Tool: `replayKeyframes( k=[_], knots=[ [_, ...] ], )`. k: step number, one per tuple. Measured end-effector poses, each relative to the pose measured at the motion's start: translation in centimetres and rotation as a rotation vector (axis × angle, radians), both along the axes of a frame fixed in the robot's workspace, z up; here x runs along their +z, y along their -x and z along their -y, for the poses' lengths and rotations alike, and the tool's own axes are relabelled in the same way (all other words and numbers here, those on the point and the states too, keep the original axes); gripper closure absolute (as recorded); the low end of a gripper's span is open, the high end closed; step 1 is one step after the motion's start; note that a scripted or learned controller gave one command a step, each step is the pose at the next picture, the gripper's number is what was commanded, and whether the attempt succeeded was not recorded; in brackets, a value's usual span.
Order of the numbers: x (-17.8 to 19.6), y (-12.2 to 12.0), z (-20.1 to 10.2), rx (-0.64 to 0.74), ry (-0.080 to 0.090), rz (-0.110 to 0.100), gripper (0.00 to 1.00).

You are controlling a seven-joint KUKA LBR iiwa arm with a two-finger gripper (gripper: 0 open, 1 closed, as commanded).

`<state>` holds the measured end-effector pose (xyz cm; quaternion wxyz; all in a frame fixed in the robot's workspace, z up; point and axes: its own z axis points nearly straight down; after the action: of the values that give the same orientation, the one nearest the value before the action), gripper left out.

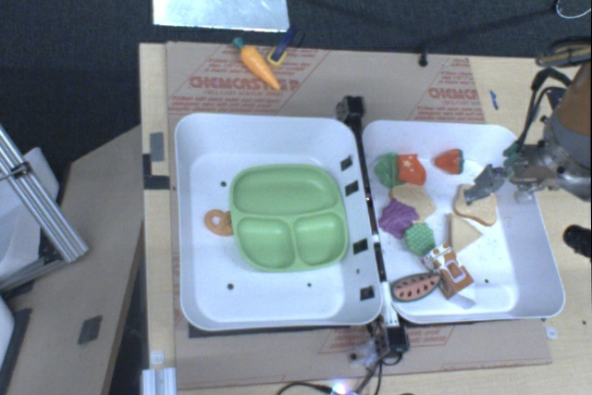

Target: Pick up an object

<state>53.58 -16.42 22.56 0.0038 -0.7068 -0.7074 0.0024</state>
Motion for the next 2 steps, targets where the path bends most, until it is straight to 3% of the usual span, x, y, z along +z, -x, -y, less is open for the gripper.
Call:
replayKeyframes(
  k=[1, 2],
  knots=[
    [0.5, -0.2, 0.0, 0.002, 0.002, 0.010, 0.00],
    [-4.1, -1.0, -0.5, 0.002, 0.001, 0.007, 0.00]
  ],
)
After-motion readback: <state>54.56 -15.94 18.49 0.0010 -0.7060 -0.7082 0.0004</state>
